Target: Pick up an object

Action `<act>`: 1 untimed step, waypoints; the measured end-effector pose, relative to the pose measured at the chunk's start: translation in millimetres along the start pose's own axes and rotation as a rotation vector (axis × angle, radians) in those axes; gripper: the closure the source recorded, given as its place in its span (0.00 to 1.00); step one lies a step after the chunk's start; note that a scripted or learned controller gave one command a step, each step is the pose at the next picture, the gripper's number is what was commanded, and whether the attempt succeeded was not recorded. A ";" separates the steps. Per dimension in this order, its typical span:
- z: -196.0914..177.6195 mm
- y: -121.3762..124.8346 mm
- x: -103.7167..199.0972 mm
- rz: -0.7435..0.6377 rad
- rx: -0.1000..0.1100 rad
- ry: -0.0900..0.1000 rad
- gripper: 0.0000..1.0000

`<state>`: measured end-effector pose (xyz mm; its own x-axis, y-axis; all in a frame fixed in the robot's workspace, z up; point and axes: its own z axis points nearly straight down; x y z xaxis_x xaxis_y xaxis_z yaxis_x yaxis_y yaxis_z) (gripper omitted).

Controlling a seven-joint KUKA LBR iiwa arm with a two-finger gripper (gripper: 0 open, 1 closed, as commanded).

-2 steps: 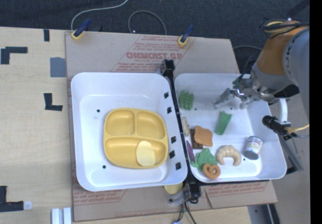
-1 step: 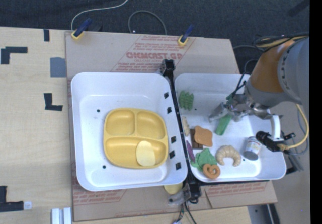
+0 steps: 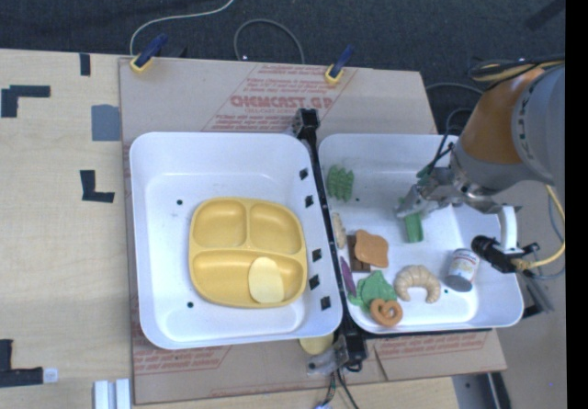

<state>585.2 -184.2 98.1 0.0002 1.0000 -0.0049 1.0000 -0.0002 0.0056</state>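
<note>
Where the arm reaches in from the right edge of the frame, its gripper hangs low over the upper middle of the right bin, and a small green block sits right at the fingertips; whether the fingers are closed on it or merely beside it, I cannot tell. Left of it, near the divider, lies a green ridged piece. Lower in that bin are a brown and orange sandwich toy, a croissant, a green leafy piece, a small pretzel and a little can at lower right. The left bin holds a yellow divided plate with a pale yellow disc in its lower compartment
</note>
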 end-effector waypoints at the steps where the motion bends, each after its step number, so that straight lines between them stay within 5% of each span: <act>1: -73.2 23.0 73.8 -0.009 -0.001 0.006 1.00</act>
